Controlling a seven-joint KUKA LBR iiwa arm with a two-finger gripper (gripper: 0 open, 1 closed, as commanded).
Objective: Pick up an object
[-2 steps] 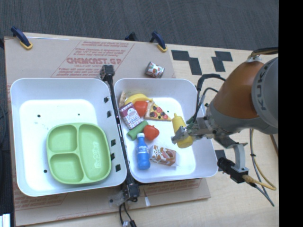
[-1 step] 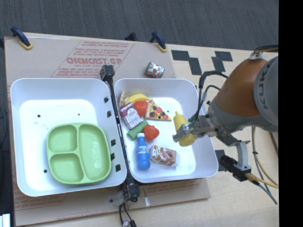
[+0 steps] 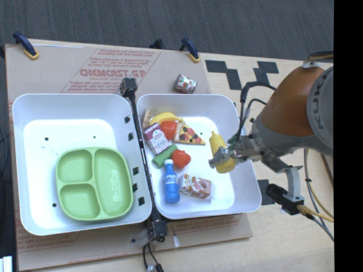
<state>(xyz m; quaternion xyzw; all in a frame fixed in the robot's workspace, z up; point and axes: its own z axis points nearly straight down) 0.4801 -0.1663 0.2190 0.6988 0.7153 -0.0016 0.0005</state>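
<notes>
The yellow mustard bottle [image 3: 218, 147] lies in the right bin [image 3: 245, 192], right of the frame's centre and near that bin's right wall, its long axis running roughly up and down the picture with the small capped end toward the top. The gripper [image 3: 223, 157] sits directly over the bottle's lower end, coming in from the right, so the thing to be picked is right at the fingertips rather than off to one side; whether the fingers are spread or closed on the bottle cannot be told from this slanted view, since the dark finger parts overlap the yellow body. I judge the coming move to turn on that overlap: the bottle's long axis lies across the arm's line of reach, which suits a pinch across its narrow width, but the contact is near one end, so the bottle could tip when lifted. To the left of the bottle lie a pizza slice [image 3: 188, 134], a banana [image 3: 163, 118], a red tomato-like piece [image 3: 180, 158], a blue bottle [image 3: 171, 185] and a small carton [image 3: 195, 187], all clustered in the bin's left and middle part and apart from the gripper. The left bin [image 3: 22, 169] holds a green divided tray [image 3: 94, 182]. Above the bins, on the cardboard, rests a small can [image 3: 185, 84].
</notes>
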